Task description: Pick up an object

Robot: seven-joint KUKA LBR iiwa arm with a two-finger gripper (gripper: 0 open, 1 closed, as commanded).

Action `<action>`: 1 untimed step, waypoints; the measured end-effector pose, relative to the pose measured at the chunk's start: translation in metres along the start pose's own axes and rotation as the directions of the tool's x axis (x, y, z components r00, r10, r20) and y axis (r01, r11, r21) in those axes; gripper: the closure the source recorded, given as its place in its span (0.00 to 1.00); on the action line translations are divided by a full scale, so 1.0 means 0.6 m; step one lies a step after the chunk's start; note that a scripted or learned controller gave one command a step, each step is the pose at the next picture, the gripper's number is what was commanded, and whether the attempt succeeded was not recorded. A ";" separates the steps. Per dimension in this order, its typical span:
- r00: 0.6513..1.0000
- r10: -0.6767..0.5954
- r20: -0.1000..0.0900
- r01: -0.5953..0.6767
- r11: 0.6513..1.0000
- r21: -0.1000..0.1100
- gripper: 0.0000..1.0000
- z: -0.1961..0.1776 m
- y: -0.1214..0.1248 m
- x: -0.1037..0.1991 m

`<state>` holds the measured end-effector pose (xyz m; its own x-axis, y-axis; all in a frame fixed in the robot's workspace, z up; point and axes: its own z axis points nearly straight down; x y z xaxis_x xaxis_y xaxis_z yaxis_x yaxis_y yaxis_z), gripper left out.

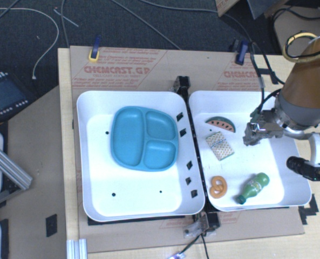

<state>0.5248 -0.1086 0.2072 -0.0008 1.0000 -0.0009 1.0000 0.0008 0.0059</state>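
Note:
The right bin [289, 190] holds a watermelon slice [220, 124] at its upper left. Below that slice lie a small patterned packet [219, 145], an orange pretzel [218, 186] and a green bottle [252, 188] on its side. My gripper [253, 135] hangs over the middle of the right bin, to the right of the packet and the slice and apart from both. Nothing shows in its grasp. The grey arm with its orange band [306, 85] reaches in from the right.
A blue divided plate [144, 138] lies in the left bin [95, 188]. Black clips [188, 166] line the wall between the bins. Cables [259, 63] run across the bench's back right corner.

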 end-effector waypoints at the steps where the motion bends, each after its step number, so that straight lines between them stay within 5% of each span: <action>1: 1.000 -0.001 0.000 0.001 1.000 -0.001 1.00 -0.085 -0.011 0.008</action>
<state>0.5178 -0.1039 0.2579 -0.0017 1.0000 -0.0006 1.0000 0.0017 0.0067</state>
